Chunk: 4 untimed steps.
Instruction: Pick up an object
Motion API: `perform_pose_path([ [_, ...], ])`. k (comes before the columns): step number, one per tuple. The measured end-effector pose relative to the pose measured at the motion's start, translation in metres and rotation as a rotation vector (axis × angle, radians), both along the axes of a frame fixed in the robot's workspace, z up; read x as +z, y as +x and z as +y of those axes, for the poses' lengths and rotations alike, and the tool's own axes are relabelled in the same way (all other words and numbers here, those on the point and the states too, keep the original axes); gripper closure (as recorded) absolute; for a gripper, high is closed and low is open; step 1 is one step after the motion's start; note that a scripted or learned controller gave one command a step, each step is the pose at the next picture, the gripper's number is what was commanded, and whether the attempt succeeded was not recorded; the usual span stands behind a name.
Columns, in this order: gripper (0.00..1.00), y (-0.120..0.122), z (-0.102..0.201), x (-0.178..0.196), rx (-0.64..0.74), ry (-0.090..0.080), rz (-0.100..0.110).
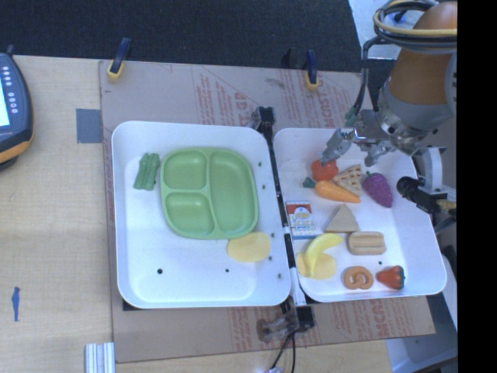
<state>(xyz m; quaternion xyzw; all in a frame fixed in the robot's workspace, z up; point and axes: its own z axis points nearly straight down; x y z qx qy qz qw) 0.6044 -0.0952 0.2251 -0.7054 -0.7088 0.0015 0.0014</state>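
Two fingers of the end effector [353, 148] spread over the tomato [324, 169]

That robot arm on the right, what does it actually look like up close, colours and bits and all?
The arm is a thick rounded grey column with a broad orange band near its top. Black and yellow cables loop over the top end. Lower down sits a cluster of grey metal parts, ending in a small gripper with thin grey fingers.
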Motion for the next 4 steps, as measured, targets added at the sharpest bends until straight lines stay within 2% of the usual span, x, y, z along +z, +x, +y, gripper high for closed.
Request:
perform_pose_path([
  [1, 0.00, 0.044, -0.014, -0.080, 0.003, -0.003, -0.001],
  [2, 0.00, 0.053, -0.031, -0.133, 0.001, -0.003, -0.003],
  [3, 0.00, 0.051, -0.010, -0.133, 0.002, 0.000, 0.003],
  [4, 1.00, 0.052, -0.011, -0.122, 0.003, -0.001, 0.005],
])
